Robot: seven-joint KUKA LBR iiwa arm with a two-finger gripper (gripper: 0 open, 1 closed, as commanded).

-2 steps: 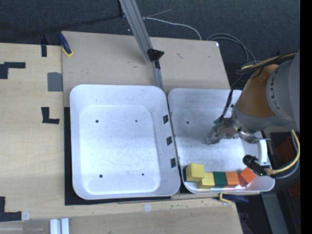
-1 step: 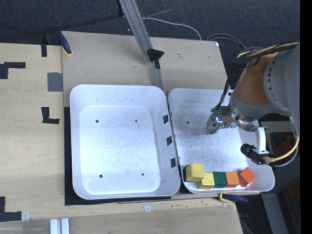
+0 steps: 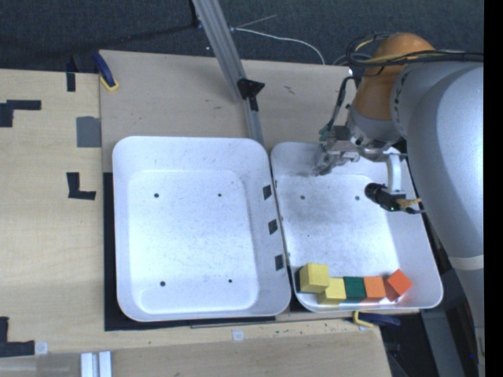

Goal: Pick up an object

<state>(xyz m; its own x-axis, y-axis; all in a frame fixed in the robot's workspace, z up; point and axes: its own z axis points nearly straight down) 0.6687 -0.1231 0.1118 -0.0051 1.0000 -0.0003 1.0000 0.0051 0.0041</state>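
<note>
Camera view, and the action sits in the right bin (image 3: 409,250), so that bin is the landmark for everything here. Along its near wall lies a row of small blocks: a yellow block (image 3: 316,276) toward the inner corner, a second yellow block (image 3: 335,290) just beside it, then a green block (image 3: 355,288), an orange block (image 3: 374,287), and a red-orange block (image 3: 398,282) tipped at an angle at the outer end. They look packed, touching or nearly so.

The gripper (image 3: 328,162) is at the opposite end, low over the bin's far inner corner, well apart from the row. Nothing shows between its tips; whether they are spread or closed, I cannot tell, the end is too small and blurred.

To do this step well, I'd judge the arm needs to travel along the bin toward the near wall and pick a block with free sides. The first yellow block or the tilted red-orange one look the best bets, since the middle blocks are hemmed in by neighbours. The wall crowds the row, so a straight-down approach with jaws set across the free faces seems safest.

As for pose, the grey arm (image 3: 448,155) comes in over the bin's outer side, its orange band (image 3: 389,73) beyond the far rim, the wrist bent down toward the bin floor.
</note>
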